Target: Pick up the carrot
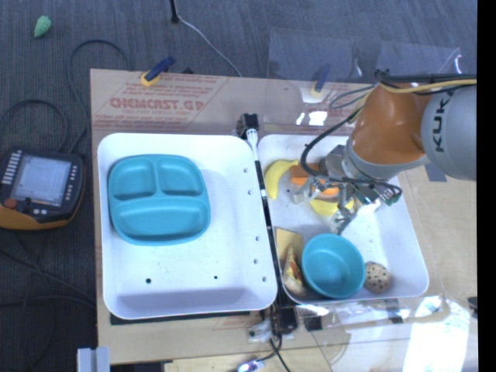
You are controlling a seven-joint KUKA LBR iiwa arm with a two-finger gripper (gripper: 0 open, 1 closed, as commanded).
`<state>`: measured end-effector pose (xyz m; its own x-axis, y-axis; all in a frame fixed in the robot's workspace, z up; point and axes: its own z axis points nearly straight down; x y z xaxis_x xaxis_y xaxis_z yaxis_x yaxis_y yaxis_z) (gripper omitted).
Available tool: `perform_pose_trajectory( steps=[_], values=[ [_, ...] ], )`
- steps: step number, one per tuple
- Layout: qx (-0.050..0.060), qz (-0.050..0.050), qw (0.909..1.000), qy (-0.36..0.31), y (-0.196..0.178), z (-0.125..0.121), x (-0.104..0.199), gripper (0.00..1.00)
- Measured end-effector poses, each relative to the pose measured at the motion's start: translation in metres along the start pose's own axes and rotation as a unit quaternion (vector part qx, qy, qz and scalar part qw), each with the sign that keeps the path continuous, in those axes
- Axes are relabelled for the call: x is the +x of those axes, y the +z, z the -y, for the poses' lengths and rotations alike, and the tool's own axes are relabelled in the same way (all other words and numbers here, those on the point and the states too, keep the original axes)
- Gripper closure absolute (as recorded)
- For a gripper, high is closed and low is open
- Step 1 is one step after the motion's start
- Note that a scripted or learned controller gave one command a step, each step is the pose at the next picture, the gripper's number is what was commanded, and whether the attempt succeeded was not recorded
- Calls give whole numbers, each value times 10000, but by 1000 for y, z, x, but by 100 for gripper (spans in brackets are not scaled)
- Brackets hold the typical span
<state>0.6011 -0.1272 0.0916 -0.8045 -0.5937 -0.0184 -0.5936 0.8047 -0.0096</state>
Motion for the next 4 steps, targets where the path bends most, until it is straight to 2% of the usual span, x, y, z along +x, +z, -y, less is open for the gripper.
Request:
perform_pose_trajectory(
  steps=[1,2,3,4],
  values=[
    [24,29,10000,0,-12,1,-3,100],
    [-39,-48,9948,-1016,-96,-74,-6,100],
    [-58,-62,9948,-1013,-93,-75,-5,0],
    [-78,-98,9986,-511,-8,-5,17,0]
  ],
)
